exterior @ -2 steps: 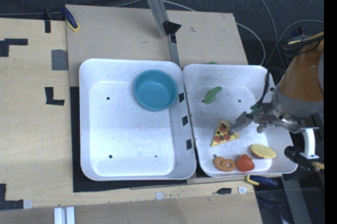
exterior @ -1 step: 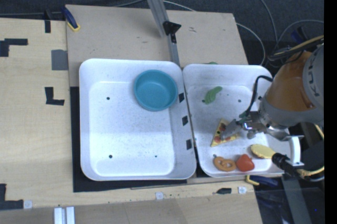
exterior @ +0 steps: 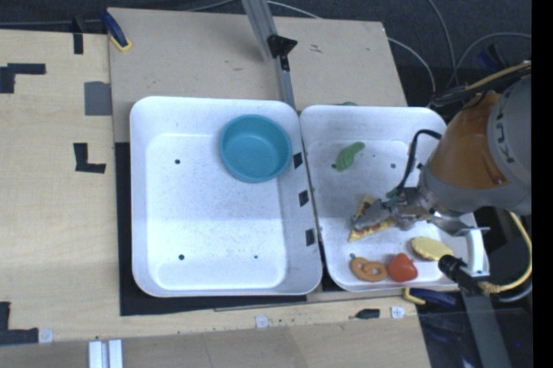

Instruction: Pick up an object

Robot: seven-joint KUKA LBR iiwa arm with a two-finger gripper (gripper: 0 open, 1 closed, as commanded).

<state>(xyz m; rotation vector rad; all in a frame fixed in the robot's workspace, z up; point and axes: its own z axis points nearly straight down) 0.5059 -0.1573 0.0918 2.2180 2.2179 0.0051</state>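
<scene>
My gripper (exterior: pixel 403 206) is low in the right bin (exterior: pixel 380 120), reaching in from the right under the orange wrist band. It sits at the right end of a toy pizza slice (exterior: pixel 370 219), touching or nearly touching it. A green leaf-shaped toy (exterior: pixel 348 155) lies farther back in the same bin. Along that bin's front edge rest an orange round slice (exterior: pixel 369 269), a red tomato-like toy (exterior: pixel 401 268) and a yellow piece (exterior: pixel 429 249). A blue bowl (exterior: pixel 255 148) stands upright at the back of the left bin (exterior: pixel 173 211).
A slanted metal pole (exterior: pixel 259 3) runs from the top down to the seam between the bins. Cables loop behind the right bin. The arm's grey body (exterior: pixel 510 150) overhangs the right bin's right side.
</scene>
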